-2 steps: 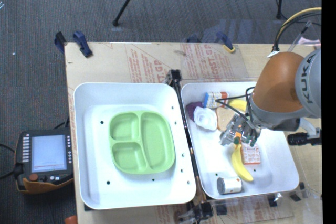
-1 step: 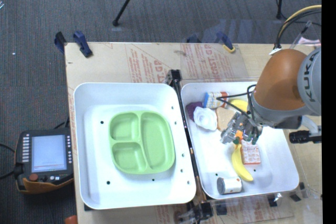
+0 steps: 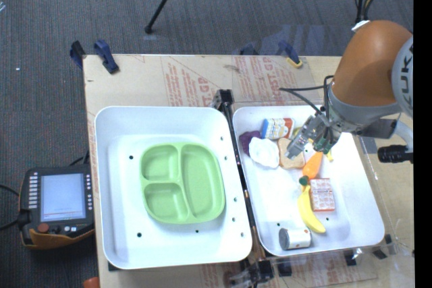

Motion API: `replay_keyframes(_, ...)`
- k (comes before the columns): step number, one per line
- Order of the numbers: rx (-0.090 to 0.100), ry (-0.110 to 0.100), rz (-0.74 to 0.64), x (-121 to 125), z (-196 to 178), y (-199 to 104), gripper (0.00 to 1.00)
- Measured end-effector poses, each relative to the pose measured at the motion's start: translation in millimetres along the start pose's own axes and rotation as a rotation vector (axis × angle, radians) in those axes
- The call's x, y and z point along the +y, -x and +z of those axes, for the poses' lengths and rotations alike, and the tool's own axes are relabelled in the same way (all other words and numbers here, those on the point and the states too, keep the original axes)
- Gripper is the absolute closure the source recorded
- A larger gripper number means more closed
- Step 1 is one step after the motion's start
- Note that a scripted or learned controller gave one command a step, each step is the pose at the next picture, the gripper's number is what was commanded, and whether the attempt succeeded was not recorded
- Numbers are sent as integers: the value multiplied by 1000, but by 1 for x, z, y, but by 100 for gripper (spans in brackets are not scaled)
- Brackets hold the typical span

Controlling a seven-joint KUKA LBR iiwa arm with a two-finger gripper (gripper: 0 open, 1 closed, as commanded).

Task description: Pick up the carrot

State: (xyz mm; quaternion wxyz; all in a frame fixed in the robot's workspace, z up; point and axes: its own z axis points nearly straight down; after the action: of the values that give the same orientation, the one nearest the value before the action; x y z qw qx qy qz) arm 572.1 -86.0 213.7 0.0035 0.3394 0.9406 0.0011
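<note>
White plastic bins sit side by side on the bench. Nearest in the right bin (image 3: 358, 226) lies a small grey can (image 3: 294, 238), then a banana (image 3: 310, 210) beside a red packet (image 3: 322, 195). Just beyond them lies the carrot (image 3: 312, 165), tilted, its far end right under the gripper (image 3: 312, 139); whether the claw is spread or pinching, I cannot tell. Left of it lies a white lump (image 3: 264, 152). The left bin (image 3: 121, 226) holds a green divided plate (image 3: 182, 183).

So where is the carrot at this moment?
The carrot lies in the right bin, just below the gripper, with the banana and a small red packet nearer the camera.
</note>
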Motion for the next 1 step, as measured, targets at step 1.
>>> replay_keyframes(1, 7, -5, -30, -22, 21, 32, 100)
